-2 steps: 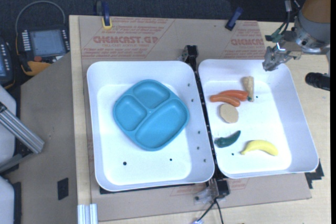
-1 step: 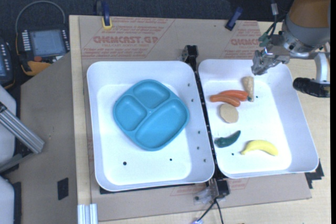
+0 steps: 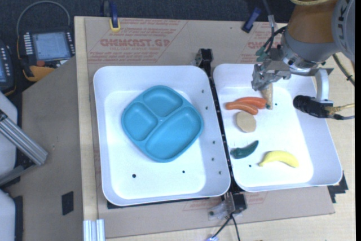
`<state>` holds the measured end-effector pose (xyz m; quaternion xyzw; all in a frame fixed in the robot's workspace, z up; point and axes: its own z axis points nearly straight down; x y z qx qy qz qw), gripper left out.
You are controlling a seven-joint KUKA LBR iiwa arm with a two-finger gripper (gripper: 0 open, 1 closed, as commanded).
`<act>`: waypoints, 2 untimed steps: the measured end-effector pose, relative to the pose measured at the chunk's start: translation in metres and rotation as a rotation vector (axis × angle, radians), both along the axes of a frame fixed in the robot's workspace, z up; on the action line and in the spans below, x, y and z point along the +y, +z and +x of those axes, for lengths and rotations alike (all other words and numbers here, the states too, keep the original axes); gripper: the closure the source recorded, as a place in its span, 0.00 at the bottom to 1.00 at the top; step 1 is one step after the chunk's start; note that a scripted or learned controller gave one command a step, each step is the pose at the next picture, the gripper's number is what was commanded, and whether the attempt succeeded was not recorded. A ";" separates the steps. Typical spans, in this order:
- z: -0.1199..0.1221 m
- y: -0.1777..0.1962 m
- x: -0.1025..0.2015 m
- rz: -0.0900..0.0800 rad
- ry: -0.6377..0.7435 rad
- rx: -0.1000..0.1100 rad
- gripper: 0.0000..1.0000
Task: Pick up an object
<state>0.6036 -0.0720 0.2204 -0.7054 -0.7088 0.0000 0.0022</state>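
Fingers [image 3: 265, 89] of the grey arm hang low over the far part of the right bin [image 3: 316, 178], just above the right end of an orange carrot-shaped toy [image 3: 246, 104]; whether they are apart or together cannot be told from this slanted view (the wrist body hides the tips), and nothing can be seen clamped between them. The arm [image 3: 316, 14], with its orange band, comes in from the right and far side.

Right-bin contents lie in a loose column. The orange toy lies crosswise at the far end, near the bin's left wall. Just nearer than it sits a round tan piece [image 3: 246, 122], almost touching it. Nearer still lies a dark green pepper-shaped toy [image 3: 244, 150], and to its right, a little apart, a yellow banana [image 3: 279, 159] rests on the bin floor.

The left bin [image 3: 113, 178] holds a blue divided plate [image 3: 162, 122] with three compartments, lying flat around the middle of the bin.

Both bins sit side by side on a brown board [image 3: 84, 121] over the tabletop. A handheld control pendant [image 3: 49, 45] with a screen lies on the dark floor off the far left corner.
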 end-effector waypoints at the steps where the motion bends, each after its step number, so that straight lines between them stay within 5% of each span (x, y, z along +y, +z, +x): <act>1: -0.018 -0.009 0.052 0.000 0.001 0.000 1.00; 2: -0.040 0.001 0.094 0.000 0.000 -0.001 1.00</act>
